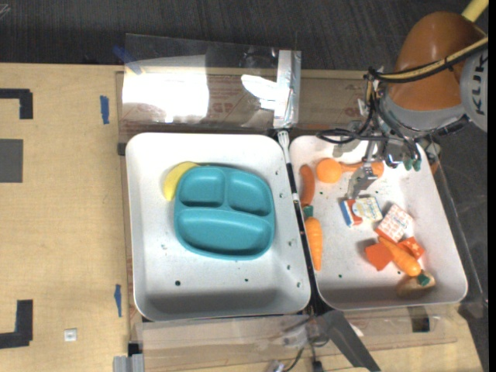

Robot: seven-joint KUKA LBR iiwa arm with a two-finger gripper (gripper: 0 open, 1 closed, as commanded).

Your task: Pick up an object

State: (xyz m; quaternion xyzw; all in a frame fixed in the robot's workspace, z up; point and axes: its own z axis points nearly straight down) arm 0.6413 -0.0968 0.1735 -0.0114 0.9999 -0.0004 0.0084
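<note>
Two white bins [147, 301], one teal tray [225, 210], three carrots [314, 242], end effector [363, 178] opening unclear.

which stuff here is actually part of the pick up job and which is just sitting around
Part of the job:
gripper, over the right bin
orange ball, small carton and carrot, the candidates nearest it

Just lying about:
teal divided plate in the left bin
yellow piece tucked under that plate
clear plastic sheet behind the bins

A tan cardboard-like bench top [62, 231] spreads toward nine o'clock — black tape marks [19, 103] along its edge. Dark grey floor [194, 6] runs across twelve o'clock, glare whitening a clear plastic sheet [201, 84].
</note>
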